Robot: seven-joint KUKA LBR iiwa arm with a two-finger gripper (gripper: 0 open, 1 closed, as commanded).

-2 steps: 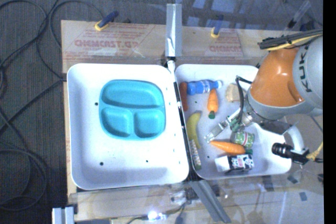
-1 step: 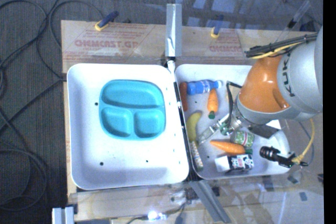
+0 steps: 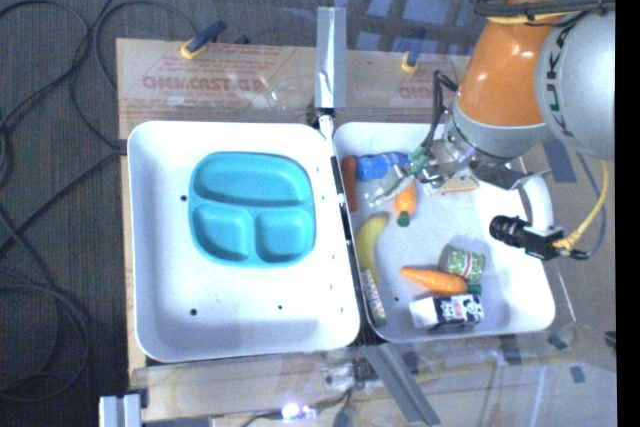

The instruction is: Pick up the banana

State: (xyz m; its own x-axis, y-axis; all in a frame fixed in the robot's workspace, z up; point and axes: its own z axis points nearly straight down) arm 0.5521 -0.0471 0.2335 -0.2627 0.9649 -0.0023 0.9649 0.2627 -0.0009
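You see two glossy white plastic bins on a matt cardboard-brown surface, a smooth blue plastic tray, a dull yellow-green banana, a shiny orange arm band and rough grey carpet floor.

surface: a light board with faint red lettering along its far edge. two shallow white bins rest on it side by side, the left bin toward the left edge, the right bin toward the right edge, their inner rims touching. a yellow-handled clamp grips the far edge near the left corner; a second clamp sits further right.
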